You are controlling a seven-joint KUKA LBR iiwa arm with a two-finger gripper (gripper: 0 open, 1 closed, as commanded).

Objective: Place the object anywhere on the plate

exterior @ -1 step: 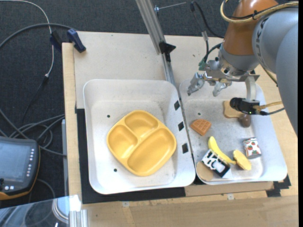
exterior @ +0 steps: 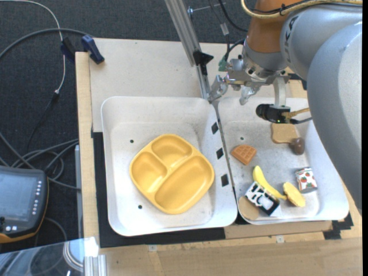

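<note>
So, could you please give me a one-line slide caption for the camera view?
Arm's gripper above the right bin of toy foods; yellow plate sits in the left bin.

The arm point(exterior: 322, 50) runs off the top and right edges, its grey bulk swallowing the right bin's point(exterior: 322, 211) far right wall and back corner. Down at the gripper point(exterior: 233, 91), the fingers are a small tangle of metal and cable, too fine to read. The toast slice point(exterior: 284, 133) loses its upper edge under a dark fitting. Front of the bin, a black-and-white block point(exterior: 264, 200) covers part of a tan disc point(exterior: 247, 210); its printing is too small to make out. At bottom left, a screened device point(exterior: 20, 200) is cut by the frame's edge, and a blurred, shiny shape point(exterior: 75, 255) sits at the bottom edge.
</note>
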